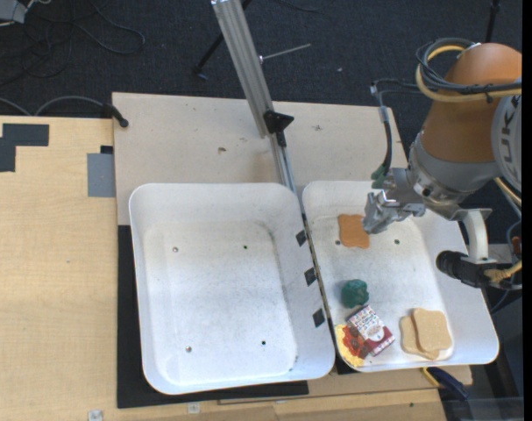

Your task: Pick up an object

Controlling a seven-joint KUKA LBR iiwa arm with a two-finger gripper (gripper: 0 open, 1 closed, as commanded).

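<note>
My gripper hovers over the right bin, and I cannot tell its state. The orange slab lies just left of it, slightly nearer, its long axis running near-to-far

The claw hung over the right bin, just beside an orange slab at that bin's upper left. Lower down lay a green lump, a red-and-white packet and a tan bread slice. The left bin sat alongside on the tabletop.
</note>
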